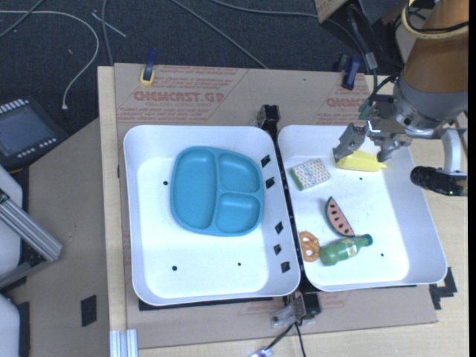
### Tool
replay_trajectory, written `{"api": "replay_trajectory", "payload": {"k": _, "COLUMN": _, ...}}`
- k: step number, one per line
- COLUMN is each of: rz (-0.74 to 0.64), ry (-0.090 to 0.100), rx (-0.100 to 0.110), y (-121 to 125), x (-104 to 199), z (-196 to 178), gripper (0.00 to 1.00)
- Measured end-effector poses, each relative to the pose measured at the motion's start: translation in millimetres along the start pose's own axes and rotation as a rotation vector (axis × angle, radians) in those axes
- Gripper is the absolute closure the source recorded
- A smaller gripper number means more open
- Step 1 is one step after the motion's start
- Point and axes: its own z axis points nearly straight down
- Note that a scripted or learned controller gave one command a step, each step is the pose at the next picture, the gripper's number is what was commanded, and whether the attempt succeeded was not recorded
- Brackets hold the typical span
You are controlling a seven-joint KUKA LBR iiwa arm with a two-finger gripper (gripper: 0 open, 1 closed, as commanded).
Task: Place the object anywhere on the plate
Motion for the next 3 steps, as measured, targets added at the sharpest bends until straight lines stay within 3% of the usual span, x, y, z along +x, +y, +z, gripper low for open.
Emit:
{"api": "replay_trajectory", "payload": {"k": 1, "rz": -0.003, "ry": -0.001, "rx": -0.013, "y": 2, "x": 0, "z": -7, "gripper": 0.0}}
{"api": "replay_trajectory", "payload": {"k": 3, "rz": -0.002, "ry": -0.001, "rx": -0.006, "y": 8, "x": 1, "z": 119, "gripper": 0.0}}
